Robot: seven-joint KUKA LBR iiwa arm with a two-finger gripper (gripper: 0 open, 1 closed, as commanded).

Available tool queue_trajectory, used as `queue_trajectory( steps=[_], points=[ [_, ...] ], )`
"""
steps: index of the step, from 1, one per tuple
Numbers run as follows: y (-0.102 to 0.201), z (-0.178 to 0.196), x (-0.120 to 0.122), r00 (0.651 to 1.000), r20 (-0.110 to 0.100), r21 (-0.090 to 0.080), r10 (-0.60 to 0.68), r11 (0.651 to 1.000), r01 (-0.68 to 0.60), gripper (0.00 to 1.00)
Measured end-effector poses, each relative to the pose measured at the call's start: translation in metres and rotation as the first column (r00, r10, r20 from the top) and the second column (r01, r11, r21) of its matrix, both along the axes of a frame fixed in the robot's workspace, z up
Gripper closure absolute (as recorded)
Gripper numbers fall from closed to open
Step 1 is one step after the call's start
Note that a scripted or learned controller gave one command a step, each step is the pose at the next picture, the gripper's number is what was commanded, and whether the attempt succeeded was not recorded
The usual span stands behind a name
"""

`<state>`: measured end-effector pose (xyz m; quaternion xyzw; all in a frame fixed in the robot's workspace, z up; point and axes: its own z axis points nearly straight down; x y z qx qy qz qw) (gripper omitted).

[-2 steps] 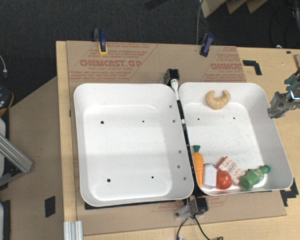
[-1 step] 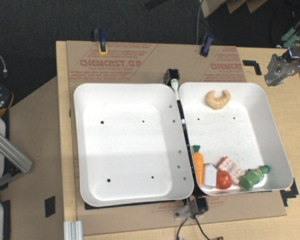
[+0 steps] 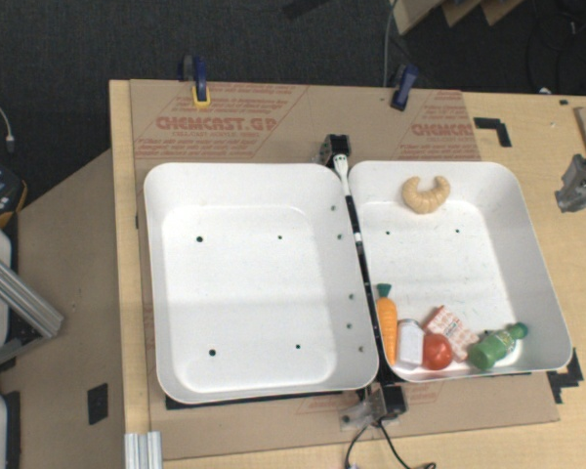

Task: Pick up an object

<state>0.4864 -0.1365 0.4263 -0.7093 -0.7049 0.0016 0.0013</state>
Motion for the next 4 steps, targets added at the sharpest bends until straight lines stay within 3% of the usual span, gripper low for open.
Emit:
queue_trajectory(
  steps=[1,2,3,4],
  points=[
    [-0.055,-0.085,-0.009,1.000,-0.004,0.001,0.000,1.000,0.000,1.00],
    [0.013,-0.047,0.063,1.000,0.013,-0.001,0.016,1.000,-0.016,1.00],
    [0.099,0.003,0.036,1.000,0.012,0.001,0.015,1.000,-0.015,1.00],
    [0.051,0.026,0.015,1.000,0.011,-0.003,0.001,1.000,-0.001,1.00]
  ],
)
